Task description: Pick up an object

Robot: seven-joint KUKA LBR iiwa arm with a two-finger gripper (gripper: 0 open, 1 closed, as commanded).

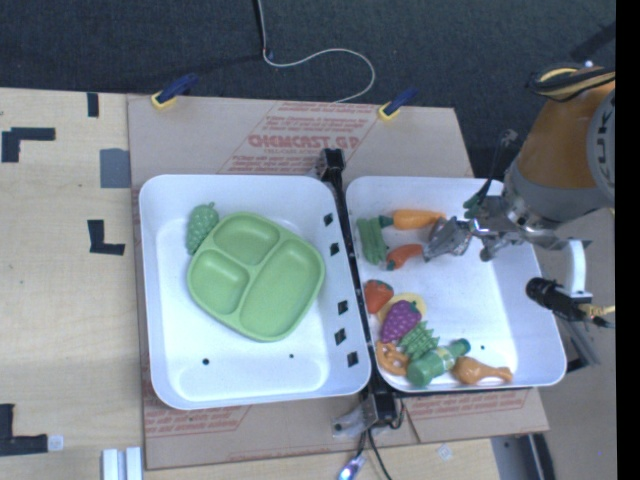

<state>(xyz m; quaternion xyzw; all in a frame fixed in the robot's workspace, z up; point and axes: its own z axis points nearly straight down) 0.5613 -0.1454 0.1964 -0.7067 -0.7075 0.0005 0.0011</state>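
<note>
Currently claw (447, 239) low over the right bin (500, 298), fingers' spread impossible to tell. Orange carrot (415, 218) just above-left of it, red-orange piece (404, 256) just below-left. Purple grapes (398, 320) farther below. Green tray (256, 276) far left.

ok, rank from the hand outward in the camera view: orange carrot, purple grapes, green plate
From the hand:
1. Carrot, right bin, just left of the hand.
2. Grapes, right bin, nearer the front.
3. Plate, left bin, farthest.
</note>
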